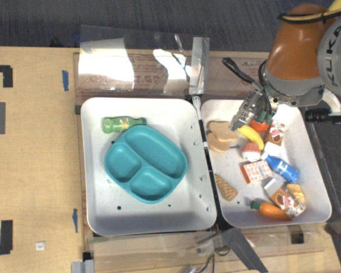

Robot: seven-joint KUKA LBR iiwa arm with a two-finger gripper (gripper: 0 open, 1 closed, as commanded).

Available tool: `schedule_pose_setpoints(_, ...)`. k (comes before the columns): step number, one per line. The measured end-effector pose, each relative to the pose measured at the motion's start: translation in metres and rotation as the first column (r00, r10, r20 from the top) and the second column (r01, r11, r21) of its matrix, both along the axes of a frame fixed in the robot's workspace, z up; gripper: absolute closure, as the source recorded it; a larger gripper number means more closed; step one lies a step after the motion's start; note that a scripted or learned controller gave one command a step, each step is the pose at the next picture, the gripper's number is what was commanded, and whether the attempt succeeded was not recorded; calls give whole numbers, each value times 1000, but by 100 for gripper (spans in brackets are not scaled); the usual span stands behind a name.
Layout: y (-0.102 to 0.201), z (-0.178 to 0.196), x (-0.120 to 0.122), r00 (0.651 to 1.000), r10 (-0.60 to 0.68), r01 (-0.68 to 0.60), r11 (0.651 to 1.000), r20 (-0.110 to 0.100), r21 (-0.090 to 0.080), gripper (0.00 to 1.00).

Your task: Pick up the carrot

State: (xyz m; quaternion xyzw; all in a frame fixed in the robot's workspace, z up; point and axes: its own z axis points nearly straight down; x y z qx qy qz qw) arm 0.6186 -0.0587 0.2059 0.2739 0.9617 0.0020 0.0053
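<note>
1. Lying at the near edge of the right bin (315,169), the carrot (271,210) is well apart from the gripper (245,114) at the far end.
2. Whether its grip is spread or pressed together, I cannot tell.
3. A banana (252,135), cartons and a blue bottle (282,169) lie between them.
4. The left bin (96,209) holds a teal tray (146,162).

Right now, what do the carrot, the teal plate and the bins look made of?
Carrot: likely moulded plastic toy; smooth, even orange with a slight sheen, green stub at one end.
Teal plate: probably plastic; one flat colour, rounded moulded compartments, matte to satin finish.
Bins: look like white plastic or painted metal; smooth with a soft glare. The picture cannot tell which.
</note>
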Motion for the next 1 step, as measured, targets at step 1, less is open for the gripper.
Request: schedule_pose_setpoints(1,54,39,-87,967,254,-254,967,-5,-2,100)
